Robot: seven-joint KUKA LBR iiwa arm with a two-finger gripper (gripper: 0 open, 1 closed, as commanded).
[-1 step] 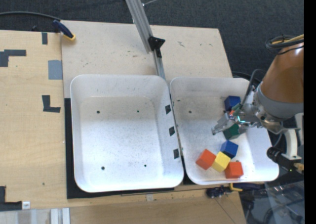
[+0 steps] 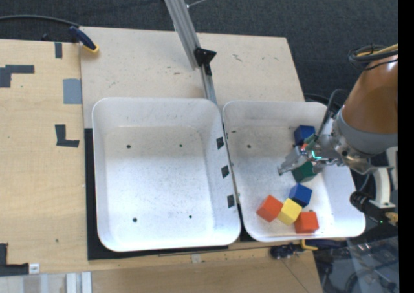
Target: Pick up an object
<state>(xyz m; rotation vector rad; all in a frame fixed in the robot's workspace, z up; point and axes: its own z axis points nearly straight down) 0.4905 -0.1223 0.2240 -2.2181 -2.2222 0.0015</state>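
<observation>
Your gripper sits low in the right bin over the green block, grip state unclear.

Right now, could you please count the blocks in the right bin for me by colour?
Blue blocks: 2
Orange blocks: 2
Yellow block: 1
Green block: 1, at the end effector
Total: 6

Robotics lab: test bench, white bins.
</observation>
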